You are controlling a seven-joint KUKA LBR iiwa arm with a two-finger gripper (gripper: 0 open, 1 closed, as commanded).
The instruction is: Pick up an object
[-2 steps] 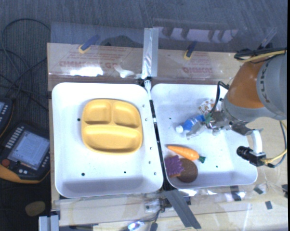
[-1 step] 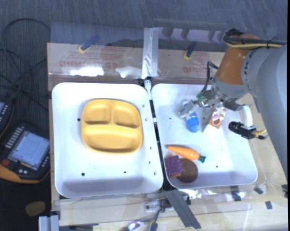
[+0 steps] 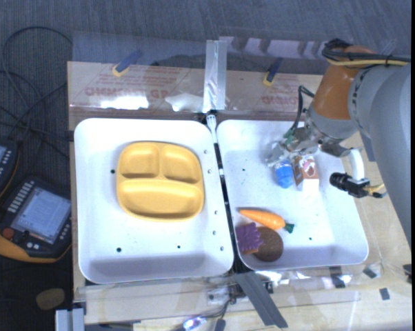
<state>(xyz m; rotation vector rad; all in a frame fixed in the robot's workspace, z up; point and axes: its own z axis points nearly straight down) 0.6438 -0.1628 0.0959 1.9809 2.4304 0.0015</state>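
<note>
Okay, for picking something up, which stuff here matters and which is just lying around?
For the job:
gripper
blue object
small carton
carrot
purple and brown toys
right bin

Lying about:
yellow divided plate, in the left bin
handheld pendants
cables

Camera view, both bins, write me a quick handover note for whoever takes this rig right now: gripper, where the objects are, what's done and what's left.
Gripper: low in the right bin, at its far side, over the blue object and the small carton; no grasp is visible.
Objects: the carrot lies near the front of the right bin, with the purple piece and the brown round item touching just in front of it. The yellow divided plate sits in the left bin.
Done: nothing visibly lifted.
Left: grasp one object and raise it.
</note>
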